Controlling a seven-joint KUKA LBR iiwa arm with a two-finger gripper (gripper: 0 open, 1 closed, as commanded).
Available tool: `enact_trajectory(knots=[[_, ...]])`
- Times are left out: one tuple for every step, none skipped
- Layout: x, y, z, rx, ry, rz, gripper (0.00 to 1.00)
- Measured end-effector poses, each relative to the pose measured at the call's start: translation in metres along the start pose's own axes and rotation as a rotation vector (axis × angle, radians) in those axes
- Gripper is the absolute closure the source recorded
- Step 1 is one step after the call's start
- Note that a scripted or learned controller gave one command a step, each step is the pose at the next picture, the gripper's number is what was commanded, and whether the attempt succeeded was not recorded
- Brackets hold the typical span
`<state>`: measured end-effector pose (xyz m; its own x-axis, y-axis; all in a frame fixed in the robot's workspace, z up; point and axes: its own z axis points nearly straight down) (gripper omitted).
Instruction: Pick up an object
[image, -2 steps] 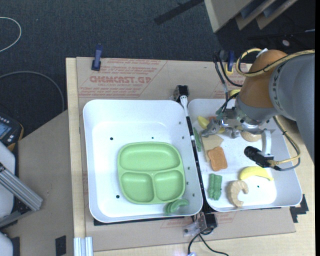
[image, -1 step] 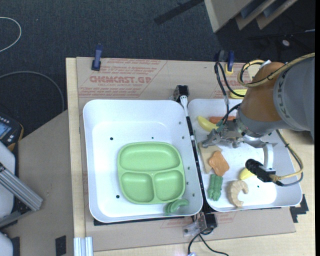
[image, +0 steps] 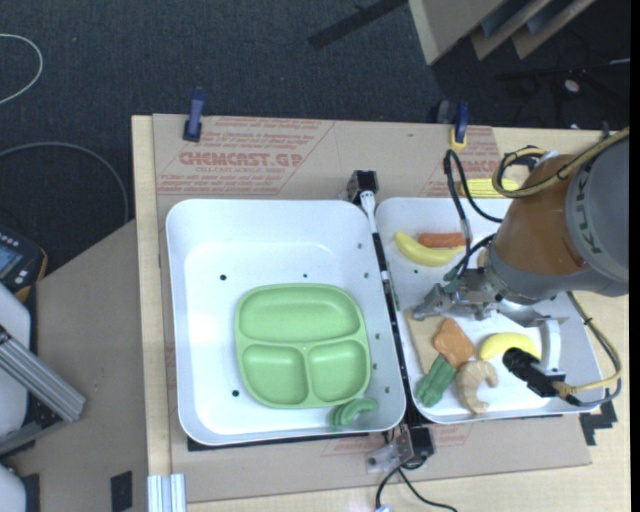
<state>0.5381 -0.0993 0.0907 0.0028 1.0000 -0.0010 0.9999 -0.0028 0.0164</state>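
Observation:
My gripper (image: 440, 302) hangs low over the middle of the right bin (image: 405, 215), reaching in from the right. Just below it lies an orange piece (image: 453, 342). A green toy vegetable (image: 435, 379) and a tan piece (image: 477, 382) lie near the bin's front edge, with a yellow piece (image: 506, 345) to their right. Toward the back of the bin are a yellow banana (image: 423, 251) and a red-orange piece (image: 441, 239) touching it. I see nothing between the fingers.
The left bin (image: 200, 260) holds a green divided plate (image: 301, 342) and a small green thing (image: 353, 410) at its front right corner. The rim between the two bins (image: 384, 290) runs close to the gripper's left.

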Motion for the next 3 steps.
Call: enact_trajectory(knots=[[0.005,-0.055,0.000,0.001,-0.001,0.001,0.00],[0.006,-0.051,-0.012,-0.008,-0.001,-0.003,1.00],[0.006,-0.052,-0.001,-0.007,-0.004,-0.002,1.00]])
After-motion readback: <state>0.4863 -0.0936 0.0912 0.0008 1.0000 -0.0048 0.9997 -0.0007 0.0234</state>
